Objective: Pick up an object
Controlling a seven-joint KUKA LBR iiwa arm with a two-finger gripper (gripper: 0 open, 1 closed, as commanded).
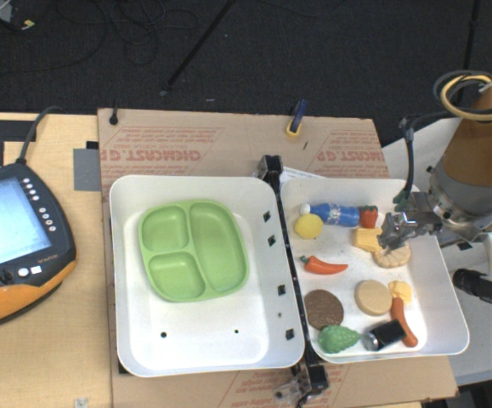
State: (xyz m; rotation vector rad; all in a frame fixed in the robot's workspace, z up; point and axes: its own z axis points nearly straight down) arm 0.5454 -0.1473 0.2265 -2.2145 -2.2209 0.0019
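Camera view: gripper [393, 235] hangs in the right bin [449, 313], just above the tan cracker [392, 256]; jaws' width I cannot tell.

A green divided plate [194, 251] beside a teach pendant [16, 240].

The desk [25, 338] is a pale wooden surface with a brown cardboard sheet [229, 147] laid flat on it (printed lettering reads upside down). Two shallow white bins rest side by side on the cardboard, the left bin [135, 330] touching the right bin [445, 313]. A handheld control pendant [16, 240] lies at the desk's left edge.
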